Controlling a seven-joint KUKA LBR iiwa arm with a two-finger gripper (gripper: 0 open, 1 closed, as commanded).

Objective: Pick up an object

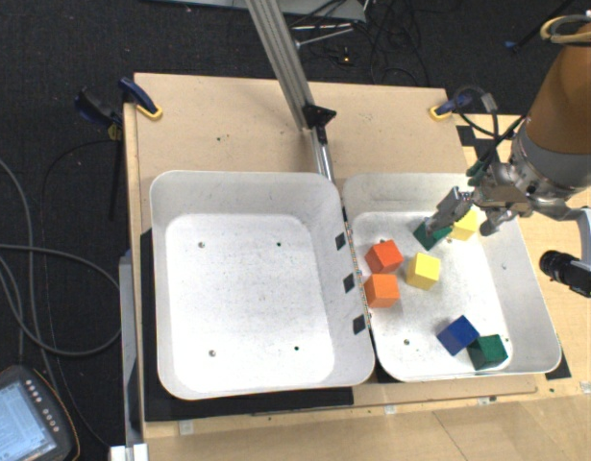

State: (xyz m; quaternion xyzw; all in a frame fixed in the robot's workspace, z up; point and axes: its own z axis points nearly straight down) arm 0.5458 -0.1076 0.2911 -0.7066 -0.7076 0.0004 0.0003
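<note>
My gripper [452,211] hangs over the upper part of the right bin [526,286], reaching in from the right. Just at its tip, on the lower left, lies a dark green block [430,235], and a yellow block [465,226] sits right beside the tip. Whether the gripper touches either one is unclear. Further down the bin lie two orange blocks [384,255] [381,290], another yellow block [424,271], a blue block [457,335] and a green block [487,351].
The left bin [170,257] stands alongside the right one, their rims meeting at the middle. A metal pole [281,46] slants down from the top to the bins' far edge. Clamps [141,99] [449,106] grip the board's far corners.
</note>
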